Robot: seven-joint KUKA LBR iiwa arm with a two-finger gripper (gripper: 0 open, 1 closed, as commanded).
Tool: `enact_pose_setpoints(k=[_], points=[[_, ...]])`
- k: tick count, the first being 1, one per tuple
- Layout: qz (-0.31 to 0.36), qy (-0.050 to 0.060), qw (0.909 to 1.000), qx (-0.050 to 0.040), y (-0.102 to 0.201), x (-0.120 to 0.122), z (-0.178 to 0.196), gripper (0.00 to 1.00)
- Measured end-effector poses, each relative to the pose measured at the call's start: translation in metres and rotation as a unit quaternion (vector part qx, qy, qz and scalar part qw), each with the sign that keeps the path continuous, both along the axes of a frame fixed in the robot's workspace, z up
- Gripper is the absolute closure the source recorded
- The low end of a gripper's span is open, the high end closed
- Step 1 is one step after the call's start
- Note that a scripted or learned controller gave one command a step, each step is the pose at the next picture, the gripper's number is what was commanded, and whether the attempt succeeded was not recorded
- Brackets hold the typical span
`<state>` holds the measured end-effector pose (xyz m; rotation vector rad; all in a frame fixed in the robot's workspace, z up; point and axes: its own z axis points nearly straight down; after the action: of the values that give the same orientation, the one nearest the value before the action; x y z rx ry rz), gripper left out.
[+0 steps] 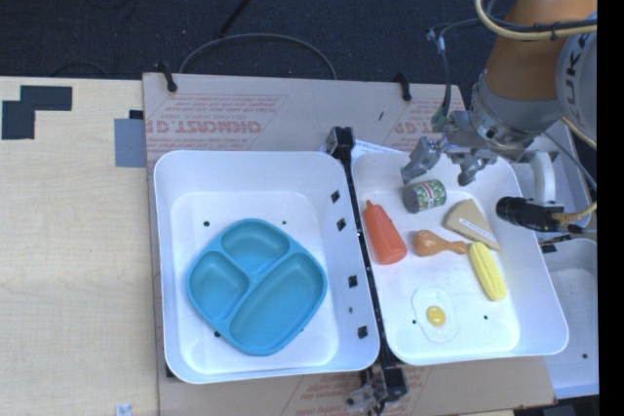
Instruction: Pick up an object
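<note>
In the right bin (pixel 546 326) lie a small green-labelled can (pixel 424 196) on its side, an orange-red bottle (pixel 384 233), a chicken drumstick (pixel 437 244), a cheese wedge (pixel 470 220), a yellow corn cob (pixel 487 270) and a fried egg (pixel 436 316). My gripper (pixel 446 164) hangs over the far end of this bin, just above the can. Its two grey fingers are spread apart with nothing between them.
The left bin (pixel 175 180) holds a blue divided plate (pixel 256 284). A black divider (pixel 353 248) runs between the bins. Cardboard lies under both bins, with a pale wooden bench top to the left.
</note>
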<state>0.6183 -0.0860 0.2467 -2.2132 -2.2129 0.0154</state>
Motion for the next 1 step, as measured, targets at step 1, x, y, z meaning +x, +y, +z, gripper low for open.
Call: enact_pose_setpoints(k=[1], points=[[0.001, -0.005, 1.0000, -0.0005, 0.0000, 0.0018, 0.0060, 0.00]])
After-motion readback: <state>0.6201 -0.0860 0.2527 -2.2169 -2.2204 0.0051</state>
